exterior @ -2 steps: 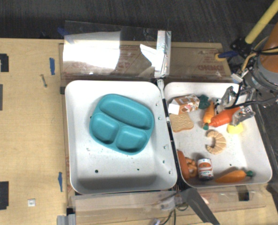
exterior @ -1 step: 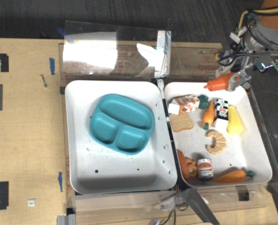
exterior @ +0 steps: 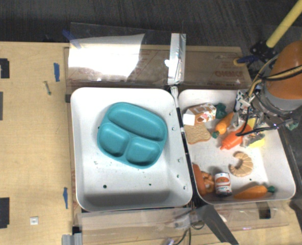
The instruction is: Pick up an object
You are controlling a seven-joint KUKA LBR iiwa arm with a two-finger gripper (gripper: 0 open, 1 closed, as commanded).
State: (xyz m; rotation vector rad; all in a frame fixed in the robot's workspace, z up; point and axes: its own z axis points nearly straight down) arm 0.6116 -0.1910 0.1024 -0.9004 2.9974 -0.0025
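End effector [exterior: 249, 120] fingertips lost among toys, right bin [exterior: 286, 160] upper corner

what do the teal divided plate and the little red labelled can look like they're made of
The teal three-compartment plate in the left white bin looks like moulded plastic: even colour, rounded edges, a soft sheen, no sharp glints. The small red-labelled can in the right bin seems to have a pale, metal-looking lid over a printed label, though it could be a plastic toy.

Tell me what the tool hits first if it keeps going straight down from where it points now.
Probably the orange carrot in the right bin, lying just below the tool. A yellow piece sits right beside it. Height is hard to judge from this slanted view.
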